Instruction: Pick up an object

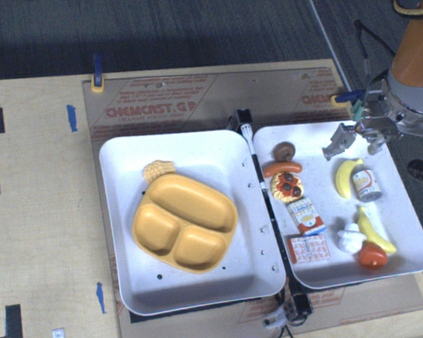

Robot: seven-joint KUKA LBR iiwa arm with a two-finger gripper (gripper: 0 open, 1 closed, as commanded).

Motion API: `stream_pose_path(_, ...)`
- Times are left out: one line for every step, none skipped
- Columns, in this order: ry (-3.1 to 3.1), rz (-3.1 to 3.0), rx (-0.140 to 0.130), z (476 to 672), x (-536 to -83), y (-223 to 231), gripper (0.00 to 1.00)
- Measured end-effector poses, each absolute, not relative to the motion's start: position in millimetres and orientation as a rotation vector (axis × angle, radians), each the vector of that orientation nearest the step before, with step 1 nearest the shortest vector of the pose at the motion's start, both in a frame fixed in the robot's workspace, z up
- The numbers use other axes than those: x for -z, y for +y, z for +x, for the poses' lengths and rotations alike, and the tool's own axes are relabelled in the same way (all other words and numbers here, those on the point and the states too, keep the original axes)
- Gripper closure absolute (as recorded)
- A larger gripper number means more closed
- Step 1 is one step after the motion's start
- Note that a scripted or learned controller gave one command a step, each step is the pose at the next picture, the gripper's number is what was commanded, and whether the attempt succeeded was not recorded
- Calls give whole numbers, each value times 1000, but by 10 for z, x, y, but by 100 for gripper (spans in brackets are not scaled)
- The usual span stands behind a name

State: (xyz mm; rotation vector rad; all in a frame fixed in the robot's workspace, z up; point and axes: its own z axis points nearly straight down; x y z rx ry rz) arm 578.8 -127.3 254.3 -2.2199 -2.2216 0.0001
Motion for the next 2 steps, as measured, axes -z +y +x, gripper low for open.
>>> stream_pose_path(-2225, -2228, 7, 5275, -974, -1486, 0)
stream_pose_path(-2228, -2231, 9, 5283, -1068, -1484, 100)
